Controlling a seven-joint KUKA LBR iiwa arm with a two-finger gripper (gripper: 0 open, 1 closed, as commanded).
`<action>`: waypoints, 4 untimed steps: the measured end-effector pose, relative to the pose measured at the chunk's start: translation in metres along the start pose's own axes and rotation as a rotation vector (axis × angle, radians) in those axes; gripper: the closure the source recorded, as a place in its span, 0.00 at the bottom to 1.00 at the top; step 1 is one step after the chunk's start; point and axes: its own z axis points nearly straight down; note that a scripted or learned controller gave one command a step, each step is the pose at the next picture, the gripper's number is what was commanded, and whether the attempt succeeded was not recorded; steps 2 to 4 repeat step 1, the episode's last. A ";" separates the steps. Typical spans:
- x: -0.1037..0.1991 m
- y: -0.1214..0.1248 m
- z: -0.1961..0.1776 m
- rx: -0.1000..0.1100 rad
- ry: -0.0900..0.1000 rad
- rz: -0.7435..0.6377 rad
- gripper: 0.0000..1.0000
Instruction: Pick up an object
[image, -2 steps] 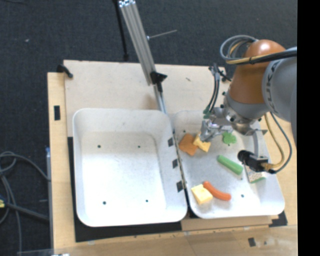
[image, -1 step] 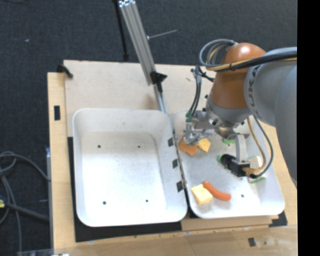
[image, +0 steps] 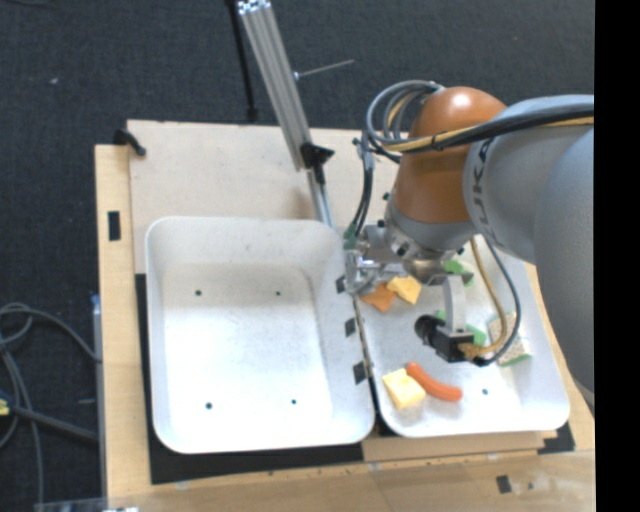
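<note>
Two white bins are sitting side by side; the gripper is hovering over yellow and orange pieces (jaw state unclear).

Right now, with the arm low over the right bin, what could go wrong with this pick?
1. The gripper sits close to the wall between the bins, so it may hit that wall.
2. The orange piece and yellow piece lie touching under it, so a grasp might catch both or knock one aside.
3. The arm hides part of the right bin, so whether anything is grasped is hard to confirm.
</note>
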 end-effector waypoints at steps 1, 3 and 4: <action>0.056 -0.005 -0.015 -0.004 -0.001 -0.002 1.00; 0.056 -0.005 -0.015 -0.004 -0.001 -0.002 1.00; 0.056 -0.005 -0.015 -0.004 -0.001 -0.002 1.00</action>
